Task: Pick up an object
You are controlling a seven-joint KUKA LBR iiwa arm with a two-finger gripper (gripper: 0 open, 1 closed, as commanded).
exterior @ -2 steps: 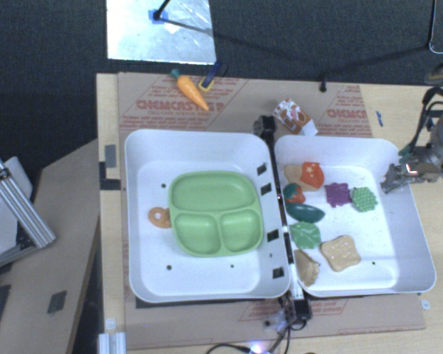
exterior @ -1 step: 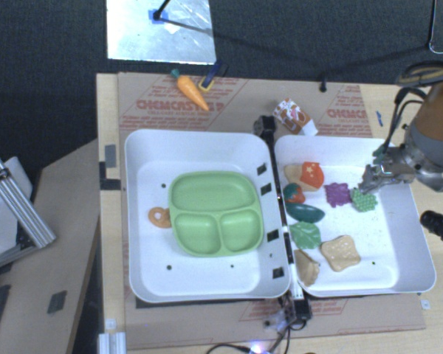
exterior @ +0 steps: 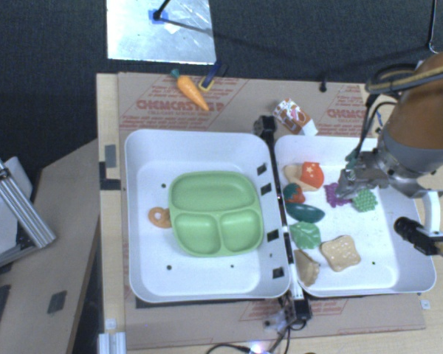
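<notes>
Reaching in from the right, the gripper [exterior: 352, 183] hangs low in the right bin [exterior: 410, 271], beside purple grapes [exterior: 333, 195] and a green bunch [exterior: 365, 200]; I cannot tell how it is set; nearby lie a tomato [exterior: 311, 174], toast [exterior: 340, 253] and a leaf [exterior: 306, 233]; the left bin [exterior: 144, 161] holds a green tray [exterior: 214, 212].

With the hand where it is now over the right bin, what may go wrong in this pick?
The hand sits low between the purple grapes and the green broccoli-like piece, so it may catch both or nudge one aside. The toys in the right bin lie crowded, so the tomato could also get pushed.
</notes>
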